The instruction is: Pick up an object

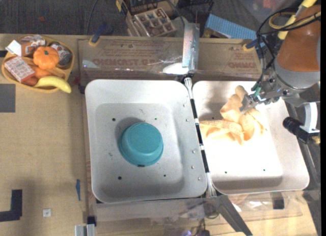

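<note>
Two shallow white bins sat side by side on the bench. The left bin [102, 102] held a teal bowl [141, 144], upside down, a little toward seven o'clock of the bin's centre and apart from every wall. The right bin [254, 174] held a pale orange, crumpled cloth-like object [235, 124] spread across its upper half, from about nine o'clock near the divider up toward one o'clock.

The arm [300, 52] reached in from three o'clock, its orange band above the wrist at the frame's upper right. The gripper [253, 99] hung over the upper part of the crumpled object, its tip touching or just above the topmost fold; I could not tell whether it was released or clenched, and nothing could be seen lifted clear of the bin.

Behind the bins, at twelve o'clock, a brown cardboard wall [132, 59] carried printed lettering seen upside down; it was too faint and glare-covered to read with confidence. At ten o'clock of the frame, a yellow bowl [12, 72] held a small orange pumpkin [45, 57], a banana [53, 83] and some small printed packets [19, 67] whose text was too small to read. Beyond the wall lay boxes and a blue ridged panel [226, 26] on the dark floor.
</note>
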`<state>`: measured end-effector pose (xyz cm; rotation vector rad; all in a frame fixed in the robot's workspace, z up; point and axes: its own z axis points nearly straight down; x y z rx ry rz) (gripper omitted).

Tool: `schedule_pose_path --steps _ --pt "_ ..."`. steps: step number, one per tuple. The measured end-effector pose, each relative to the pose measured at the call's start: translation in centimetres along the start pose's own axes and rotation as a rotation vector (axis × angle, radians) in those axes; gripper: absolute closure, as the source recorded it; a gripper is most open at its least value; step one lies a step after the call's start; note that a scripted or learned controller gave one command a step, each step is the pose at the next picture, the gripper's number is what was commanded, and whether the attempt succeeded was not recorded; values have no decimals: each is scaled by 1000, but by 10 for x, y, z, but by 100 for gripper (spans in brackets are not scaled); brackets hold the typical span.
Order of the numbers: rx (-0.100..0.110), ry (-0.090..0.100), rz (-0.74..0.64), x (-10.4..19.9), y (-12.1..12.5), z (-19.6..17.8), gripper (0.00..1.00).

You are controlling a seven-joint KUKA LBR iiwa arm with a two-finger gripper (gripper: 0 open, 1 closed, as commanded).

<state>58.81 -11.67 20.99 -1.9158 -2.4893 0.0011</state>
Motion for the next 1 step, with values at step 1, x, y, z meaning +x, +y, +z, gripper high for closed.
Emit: schedule_pose_path --steps 1 --pt "1 0 49 38 -7 22 100"
